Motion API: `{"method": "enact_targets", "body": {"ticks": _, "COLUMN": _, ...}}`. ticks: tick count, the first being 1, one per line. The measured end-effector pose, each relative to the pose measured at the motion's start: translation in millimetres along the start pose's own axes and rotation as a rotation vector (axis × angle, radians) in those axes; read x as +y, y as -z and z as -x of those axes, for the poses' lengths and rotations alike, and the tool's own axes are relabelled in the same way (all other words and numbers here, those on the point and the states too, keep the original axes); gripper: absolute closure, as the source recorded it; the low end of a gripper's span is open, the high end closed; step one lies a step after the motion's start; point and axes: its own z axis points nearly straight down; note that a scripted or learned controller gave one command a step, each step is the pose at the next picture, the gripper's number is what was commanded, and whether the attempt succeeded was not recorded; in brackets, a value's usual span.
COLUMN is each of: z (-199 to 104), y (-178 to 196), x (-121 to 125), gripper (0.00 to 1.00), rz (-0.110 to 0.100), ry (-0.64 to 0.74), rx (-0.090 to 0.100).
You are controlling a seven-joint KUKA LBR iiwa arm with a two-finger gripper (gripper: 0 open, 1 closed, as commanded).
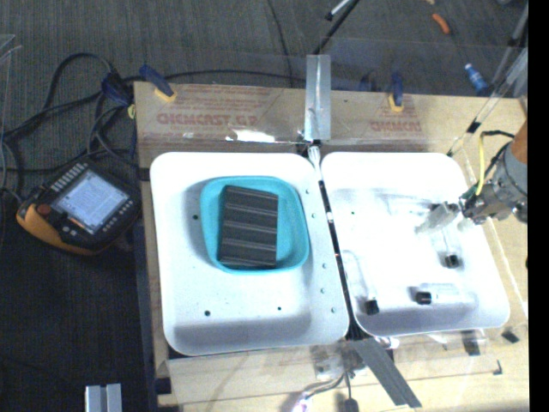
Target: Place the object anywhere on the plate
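already seeing the dark ribbed block (250, 227) flat on the teal plate (296, 230) in the left bin (171, 230). my hand (446, 217) hovers over the right bin (386, 183), grip state unclear.

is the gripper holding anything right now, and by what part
Nothing shows between the fingers of the gripper, which hangs over the right bin. The dark ridged block lies on the blue plate in the left bin.
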Motion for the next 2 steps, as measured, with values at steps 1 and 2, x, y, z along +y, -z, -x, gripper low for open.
{"method": "enact_targets", "body": {"ticks": 1, "z": -98.8, "y": -9.6, "x": 4.1, "gripper": 0.00, "rz": -0.003, "ry": -0.082, "rx": 0.002}}
{"method": "enact_targets", "body": {"ticks": 2, "z": -31.6, "y": 50.6, "x": -10.3, "gripper": 0.00, "rz": -0.001, "ry": 0.023, "rx": -0.002}}
